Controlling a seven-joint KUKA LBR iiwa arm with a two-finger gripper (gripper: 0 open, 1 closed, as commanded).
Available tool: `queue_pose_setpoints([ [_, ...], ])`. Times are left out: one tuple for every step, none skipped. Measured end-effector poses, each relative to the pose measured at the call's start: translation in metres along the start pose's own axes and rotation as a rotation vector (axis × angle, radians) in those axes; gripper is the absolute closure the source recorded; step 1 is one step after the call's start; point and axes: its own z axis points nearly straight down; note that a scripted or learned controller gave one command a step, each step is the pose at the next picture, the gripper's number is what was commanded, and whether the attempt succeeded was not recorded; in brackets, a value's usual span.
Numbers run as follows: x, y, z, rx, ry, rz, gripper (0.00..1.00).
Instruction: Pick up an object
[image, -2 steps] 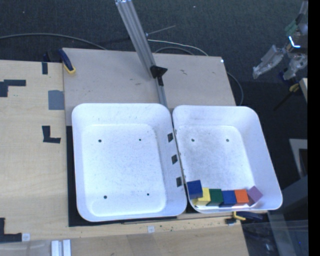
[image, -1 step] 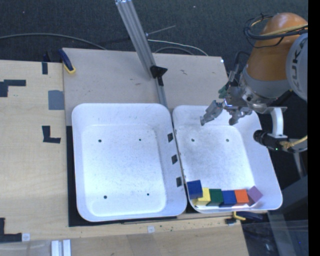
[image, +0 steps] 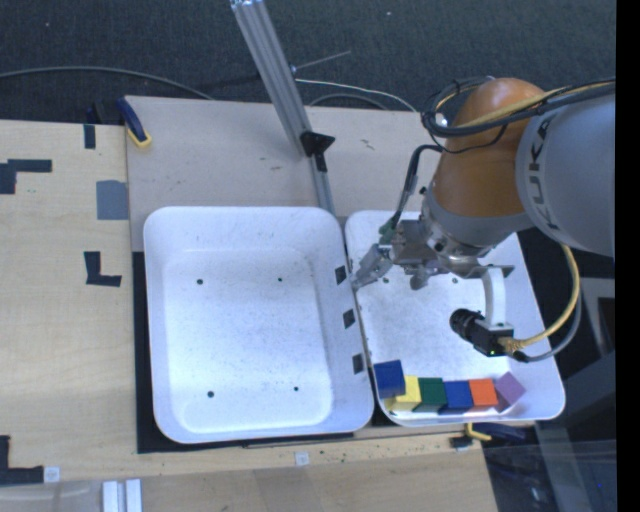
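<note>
A pale wooden desk (image: 230, 140) carried two shallow white bins side by side. The left bin (image: 160, 300) showed a speckled floor with four small dark dots. The right bin (image: 540, 400) lay touching it along one edge. A slanted metal pole (image: 275, 75) crossed the desk's far part, ending in a black clamp (image: 316, 146) just beyond the left bin. Black tape marks (image: 98, 268) and a grey patch (image: 112, 198) sat at the desk's left. A blue-and-yellow clip (image: 135, 124) lay near the far left corner. Thin cables (image: 330, 97) ran over the dark floor (image: 120, 40) beyond the desk.
</note>
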Motion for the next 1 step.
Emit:
queue_pose_setpoints([
  [0.0554,-0.0289,0.0474,0.001,-0.002,0.001,0.00],
])
